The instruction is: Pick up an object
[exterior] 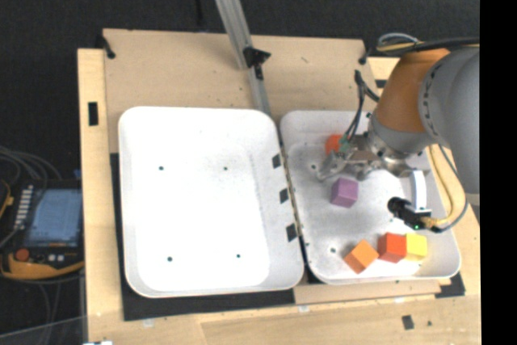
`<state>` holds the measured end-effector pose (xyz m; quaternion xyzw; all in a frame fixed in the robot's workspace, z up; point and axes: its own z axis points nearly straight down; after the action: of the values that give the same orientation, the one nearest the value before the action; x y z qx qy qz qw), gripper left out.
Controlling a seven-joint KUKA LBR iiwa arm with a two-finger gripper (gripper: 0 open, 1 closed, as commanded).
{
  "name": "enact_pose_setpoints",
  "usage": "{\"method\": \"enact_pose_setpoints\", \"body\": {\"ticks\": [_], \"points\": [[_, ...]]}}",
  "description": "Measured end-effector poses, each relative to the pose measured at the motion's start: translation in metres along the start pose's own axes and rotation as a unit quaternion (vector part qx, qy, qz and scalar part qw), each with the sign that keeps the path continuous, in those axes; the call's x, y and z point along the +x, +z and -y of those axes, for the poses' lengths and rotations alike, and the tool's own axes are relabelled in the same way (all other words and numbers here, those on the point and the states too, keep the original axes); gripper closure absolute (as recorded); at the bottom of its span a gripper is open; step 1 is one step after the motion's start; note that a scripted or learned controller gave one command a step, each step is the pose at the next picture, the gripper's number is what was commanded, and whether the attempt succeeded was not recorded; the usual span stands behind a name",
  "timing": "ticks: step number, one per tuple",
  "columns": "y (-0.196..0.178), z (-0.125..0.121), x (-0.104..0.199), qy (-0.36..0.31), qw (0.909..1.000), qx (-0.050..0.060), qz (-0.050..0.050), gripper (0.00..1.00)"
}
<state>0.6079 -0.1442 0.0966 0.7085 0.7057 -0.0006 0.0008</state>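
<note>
My gripper point(342, 164) hangs low over the upper middle of the right bin point(317, 264), at the end of the grey arm with its orange band point(404, 97). A purple cube point(345, 191) lies just below it, close but apart from it. A small orange object point(332, 144) sits right at the gripper's upper left edge, partly hidden by it. Near the bin's front right corner, an orange cube point(363, 255), a red-orange cube point(393, 246) and a yellow cube point(416, 246) lie in a row.
The left bin point(129, 133) lies beside the right one, their rims meeting at the centre. A slanted metal post point(230, 4) rises from behind the bins. A black cable fitting point(404, 210) hangs off the wrist above the cubes.
</note>
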Motion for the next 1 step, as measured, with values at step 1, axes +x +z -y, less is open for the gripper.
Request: {"method": "enact_pose_setpoints", "body": {"ticks": [1], "points": [[-0.0125,-0.0011,-0.0011,0.003,1.0,-0.002,0.0,1.0]]}}
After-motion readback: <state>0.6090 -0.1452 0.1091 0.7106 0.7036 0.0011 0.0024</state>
